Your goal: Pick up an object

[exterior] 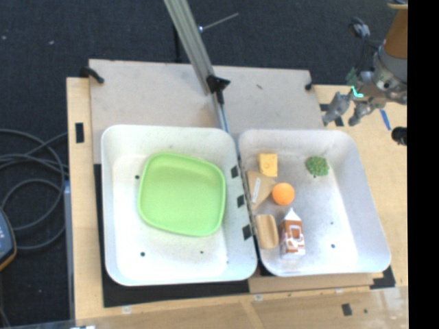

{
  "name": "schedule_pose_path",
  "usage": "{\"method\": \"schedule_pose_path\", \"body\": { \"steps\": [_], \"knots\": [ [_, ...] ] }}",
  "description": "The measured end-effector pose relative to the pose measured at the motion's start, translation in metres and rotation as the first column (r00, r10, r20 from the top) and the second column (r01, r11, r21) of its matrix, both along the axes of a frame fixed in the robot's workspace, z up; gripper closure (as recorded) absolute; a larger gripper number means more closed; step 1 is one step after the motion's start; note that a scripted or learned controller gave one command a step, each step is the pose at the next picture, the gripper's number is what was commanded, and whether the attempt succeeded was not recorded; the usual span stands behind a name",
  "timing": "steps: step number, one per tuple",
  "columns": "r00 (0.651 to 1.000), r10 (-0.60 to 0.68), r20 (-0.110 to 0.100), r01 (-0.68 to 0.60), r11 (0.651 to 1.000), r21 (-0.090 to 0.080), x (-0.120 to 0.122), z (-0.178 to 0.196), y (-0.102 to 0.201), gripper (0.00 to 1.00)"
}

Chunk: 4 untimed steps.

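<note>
Bench (82, 184): pale board, two white bins side by side.

Left bin (123, 252): carries one green plate (182, 194), square with rounded corners, lying flat at the bin's centre.

Right bin (357, 232): all the small goods are here, most along its 9 o'clock wall.

Arm, upper right of view, orange band visible; gripper (348, 110) sits outside the right bin, off its 1 o'clock corner, above bare bench. Fingers look spread apart with nothing between them.

Goods, large to small:
- Carton (293, 233), brown and white, lying down at 6 o'clock, just beside the bread roll (266, 231) on the roll's 3 o'clock side.
- Tan flat piece (257, 187) against the 9 o'clock wall; cannot name it.
- Orange (283, 194), near bin centre, touching or nearly touching the tan piece.
- Cheese wedge (268, 164), yellow, at 11 o'clock.
- Broccoli floret (317, 166), at 1 o'clock, well apart from everything else.

Judgement: no pick begun. The broccoli is the nearest item to the gripper and has free space all round, so it is the best candidate. Travel toward 7 o'clock, centre over it, descend straight, close only once the fingers straddle it. The crowded wall side risks knocking neighbours; the orange may roll.
</note>
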State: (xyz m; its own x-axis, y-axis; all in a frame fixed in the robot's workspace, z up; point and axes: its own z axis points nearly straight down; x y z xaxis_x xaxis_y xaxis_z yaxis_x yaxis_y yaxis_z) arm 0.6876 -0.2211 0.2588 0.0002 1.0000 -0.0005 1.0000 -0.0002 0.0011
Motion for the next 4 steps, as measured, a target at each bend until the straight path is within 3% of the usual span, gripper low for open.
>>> {"method": "schedule_pose_path", "body": {
  "steps": [1,4],
  "knots": [
    [1.0,0.0,0.0,0.0,1.0,0.0,0.0,0.0,0.0,0.0],
    [1.0,0.001,0.0,-0.001,1.0,-0.001,-0.007,-0.152,0.003,0.0]
  ]
}}
